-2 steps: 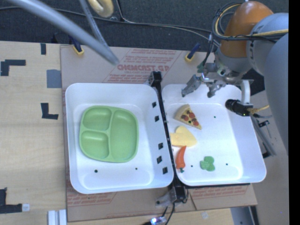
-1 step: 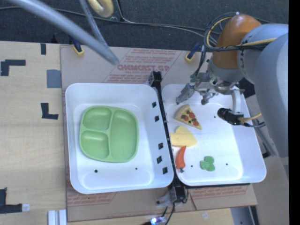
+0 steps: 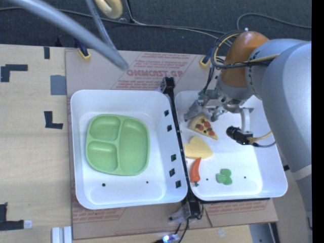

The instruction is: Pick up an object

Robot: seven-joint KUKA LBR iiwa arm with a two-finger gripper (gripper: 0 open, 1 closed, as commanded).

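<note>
Against the right bin's (image 3: 268, 186) left wall, hand (image 3: 202, 110) over pizza slice (image 3: 204, 127).

Wooden bench (image 3: 30, 151) carrying a cardboard sheet (image 3: 152, 67); on that, two white bins side by side: left bin (image 3: 121, 97) at nine o'clock, right bin (image 3: 263, 178) at three.
</note>
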